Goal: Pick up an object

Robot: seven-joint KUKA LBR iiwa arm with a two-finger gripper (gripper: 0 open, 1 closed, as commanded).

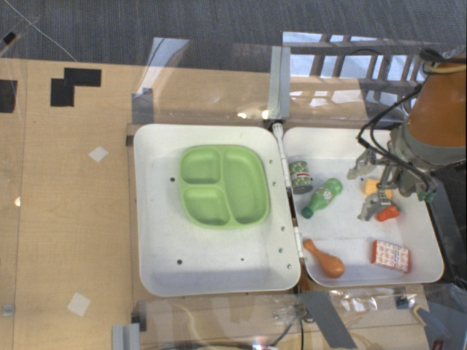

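My gripper (367, 189) hangs low over the right bin (343, 146), near its right side, and is open. Its two grey fingers (362, 169) stand spread apart. A small yellow-orange piece (374, 187) lies in the gap between them, and a red-orange piece (390, 213) sits just beside the nearer finger. Whether either finger touches them I cannot tell. A green bottle (322, 197) lies tilted to the left of the gripper. A small can (300, 173) stands by the bin's left wall.
An orange drumstick-shaped toy (325, 259) and a red-and-white box (390, 255) lie near the right bin's front edge. The left bin (160, 261) holds a green divided plate (222, 186). The arm's orange band (438, 108) looms over the back right.
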